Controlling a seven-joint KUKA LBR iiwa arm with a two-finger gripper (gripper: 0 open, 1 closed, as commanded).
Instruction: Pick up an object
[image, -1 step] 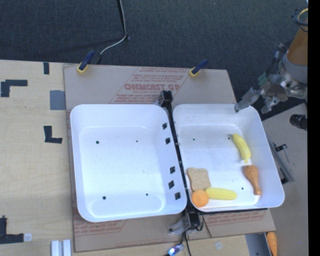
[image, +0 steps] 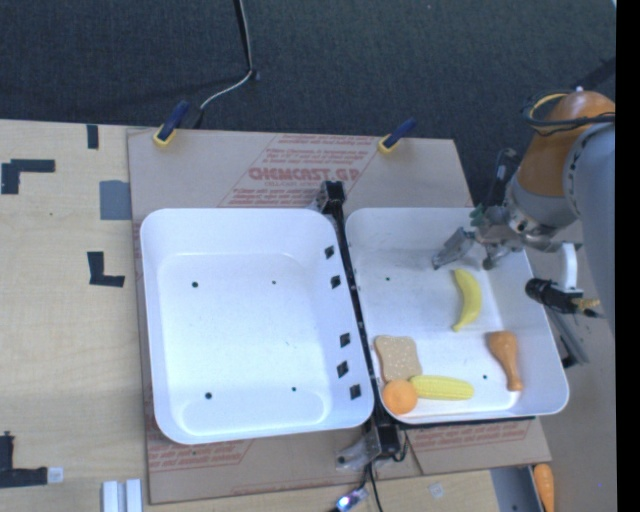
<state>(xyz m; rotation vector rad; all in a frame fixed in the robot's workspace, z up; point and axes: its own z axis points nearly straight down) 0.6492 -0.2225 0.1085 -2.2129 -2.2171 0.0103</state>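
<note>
The right bin (image: 400, 240) holds a yellow banana (image: 467, 298), a brown drumstick (image: 506, 358), a slice of toast (image: 397, 355), a corn cob (image: 442, 387) and an orange (image: 400, 397). My gripper (image: 466, 252) hangs over the back of this bin, just above the banana's upper end. Its two fingers are spread apart, one at the left (image: 447, 252) and one at the right (image: 492, 255), with nothing between them.
The left bin (image: 160, 240) sits beside the right one, joined by a black divider (image: 342, 290). Both rest on a cardboard sheet (image: 290, 170) held by blue and yellow clamps. The arm's orange band (image: 560, 140) is at the right.
</note>
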